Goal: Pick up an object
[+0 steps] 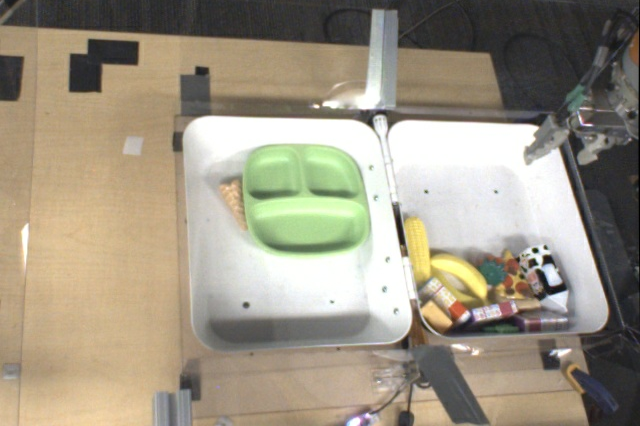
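My gripper (566, 146) hangs over the far right corner of the right bin (480, 184). It is open, with nothing between its fingers (541, 144). The loose objects lie in a heap in that bin's near right corner, well away from the gripper: a yellow corn cob (416, 248), a banana (459, 275), a black-and-white toy cow (541, 268), a dark red tube (497, 314) and several small coloured pieces.
The left bin (215, 284) holds a green divided plate (304, 198) with a tan textured item (232, 201) sticking out from under its left edge. A metal post (383, 59) stands behind the wall between the two bins.
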`<state>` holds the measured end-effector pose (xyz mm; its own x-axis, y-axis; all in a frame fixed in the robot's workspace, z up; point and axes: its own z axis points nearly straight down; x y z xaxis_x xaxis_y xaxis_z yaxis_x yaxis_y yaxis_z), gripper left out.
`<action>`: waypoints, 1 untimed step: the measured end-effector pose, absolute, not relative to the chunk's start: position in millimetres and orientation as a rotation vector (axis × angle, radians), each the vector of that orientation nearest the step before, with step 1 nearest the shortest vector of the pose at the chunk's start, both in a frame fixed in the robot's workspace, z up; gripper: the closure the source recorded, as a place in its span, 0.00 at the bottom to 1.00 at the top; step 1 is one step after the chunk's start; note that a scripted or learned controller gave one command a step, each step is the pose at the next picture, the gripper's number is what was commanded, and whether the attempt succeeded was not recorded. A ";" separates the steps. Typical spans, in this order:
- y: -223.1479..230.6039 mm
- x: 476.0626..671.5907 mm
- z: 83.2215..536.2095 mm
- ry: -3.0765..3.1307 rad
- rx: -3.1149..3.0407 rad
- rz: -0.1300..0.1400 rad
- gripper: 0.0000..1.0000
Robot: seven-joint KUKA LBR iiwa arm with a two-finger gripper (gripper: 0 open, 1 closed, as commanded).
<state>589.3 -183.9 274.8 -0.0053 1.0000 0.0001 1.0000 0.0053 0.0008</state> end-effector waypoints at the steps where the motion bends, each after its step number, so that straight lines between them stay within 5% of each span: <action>1: -148.3 594.8 102.0 2.400 2.028 0.001 0.00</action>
<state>594.8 -148.3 102.0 -0.1669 0.9860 0.0007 0.9860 0.1669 0.0005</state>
